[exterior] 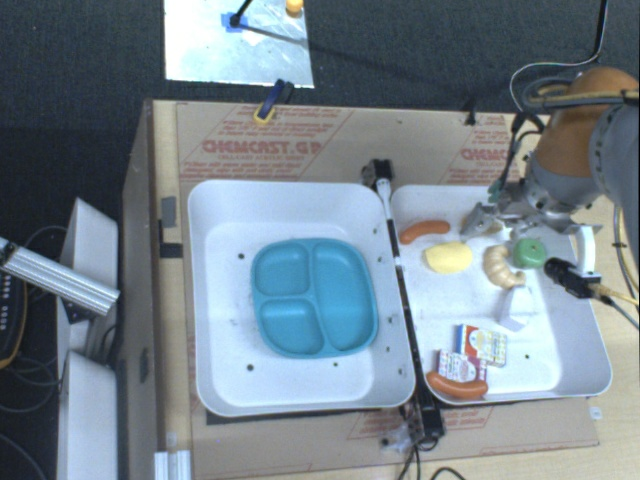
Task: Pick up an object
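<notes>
The right bin (592, 364) holds several small items. An orange sausage (425, 231) lies at its far left, with a yellow lemon-like piece (448, 258) just in front of it. A tan croissant (501, 268) and a green round piece (529, 252) sit near the middle. A white block (513, 314), a small printed carton (474, 351) and a second sausage (457, 386) lie nearer the front. My gripper (498, 217) hangs over the far part of this bin, just behind the croissant and the green piece, with nothing seen in it.
The left bin (215, 298) carries a blue divided plate (313, 298). A black divider bar (397, 268) runs between the bins. The grey arm (575, 148) with its cables reaches in over the right bin's far right corner.
</notes>
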Available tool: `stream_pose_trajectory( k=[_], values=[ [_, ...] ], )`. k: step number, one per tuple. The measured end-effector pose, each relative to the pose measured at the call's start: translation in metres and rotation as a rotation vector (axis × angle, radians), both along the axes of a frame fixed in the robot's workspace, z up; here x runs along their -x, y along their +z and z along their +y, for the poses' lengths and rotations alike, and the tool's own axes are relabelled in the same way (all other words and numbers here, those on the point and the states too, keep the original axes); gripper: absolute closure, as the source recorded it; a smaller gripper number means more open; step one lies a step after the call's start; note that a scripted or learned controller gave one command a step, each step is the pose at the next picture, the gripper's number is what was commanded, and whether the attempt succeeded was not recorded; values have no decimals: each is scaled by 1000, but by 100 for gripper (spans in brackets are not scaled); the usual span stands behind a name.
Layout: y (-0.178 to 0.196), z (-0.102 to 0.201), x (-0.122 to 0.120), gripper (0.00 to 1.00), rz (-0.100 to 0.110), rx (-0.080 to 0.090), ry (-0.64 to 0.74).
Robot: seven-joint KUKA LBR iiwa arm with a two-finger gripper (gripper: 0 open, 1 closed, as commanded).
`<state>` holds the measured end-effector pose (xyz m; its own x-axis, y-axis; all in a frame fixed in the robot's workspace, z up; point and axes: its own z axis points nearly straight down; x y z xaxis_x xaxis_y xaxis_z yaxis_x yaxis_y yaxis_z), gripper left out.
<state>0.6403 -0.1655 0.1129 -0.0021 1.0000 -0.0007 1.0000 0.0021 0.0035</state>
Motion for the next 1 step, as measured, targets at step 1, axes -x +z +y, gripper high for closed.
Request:
stream_pose_trajectory(
  k=[1],
  values=[
    [20,-4,10,0,0,0,0]
  ],
)
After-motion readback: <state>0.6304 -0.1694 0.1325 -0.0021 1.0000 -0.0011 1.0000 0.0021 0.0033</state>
